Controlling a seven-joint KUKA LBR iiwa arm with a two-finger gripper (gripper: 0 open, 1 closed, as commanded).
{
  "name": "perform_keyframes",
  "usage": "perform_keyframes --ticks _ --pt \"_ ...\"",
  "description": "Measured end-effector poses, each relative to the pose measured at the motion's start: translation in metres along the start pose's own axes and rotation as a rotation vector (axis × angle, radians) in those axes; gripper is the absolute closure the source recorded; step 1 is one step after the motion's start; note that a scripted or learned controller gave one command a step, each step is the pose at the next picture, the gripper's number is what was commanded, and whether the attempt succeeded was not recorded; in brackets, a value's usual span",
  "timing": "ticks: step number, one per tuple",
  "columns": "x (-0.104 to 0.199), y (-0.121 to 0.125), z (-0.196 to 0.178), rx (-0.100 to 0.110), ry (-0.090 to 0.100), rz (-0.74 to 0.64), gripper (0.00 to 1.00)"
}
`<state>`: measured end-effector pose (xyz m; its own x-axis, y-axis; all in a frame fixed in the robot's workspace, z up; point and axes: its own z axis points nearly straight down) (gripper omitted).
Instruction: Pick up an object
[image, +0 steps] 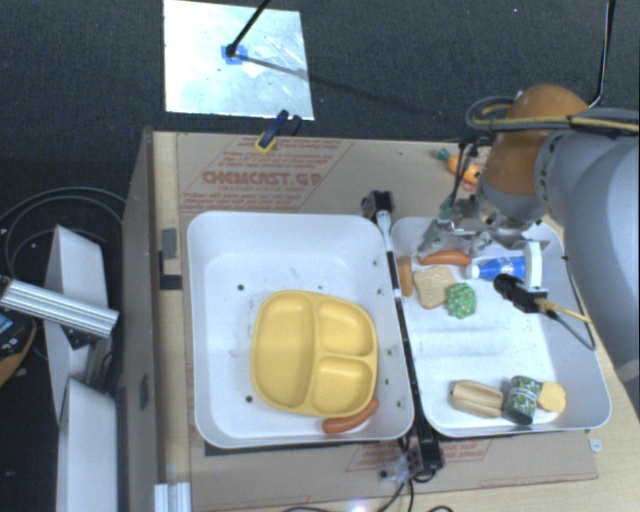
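While I hover at the right bin's (590, 400) far end above the orange sausage (445, 258), fingers' (455, 232) spread unreadable, I should descend straight, straddling it.

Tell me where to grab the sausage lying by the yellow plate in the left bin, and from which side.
Grip the sausage at its middle, coming straight down, fingers closing across its narrow width. It lies flat and slightly curved against the yellow plate's near edge, close to the left bin's front wall, so one finger must slip between sausage and plate. A sideways approach looks blocked by both.
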<state>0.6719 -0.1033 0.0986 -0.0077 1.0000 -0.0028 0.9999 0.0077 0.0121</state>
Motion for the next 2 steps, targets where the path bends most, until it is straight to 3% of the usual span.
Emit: perform_keyframes --ticks 1,2 --pt "0.039 -0.039 -0.088 0.007 0.003 0.002 1.0" --pt "0.11 -0.095 -0.096 0.011 0.004 0.004 1.0"
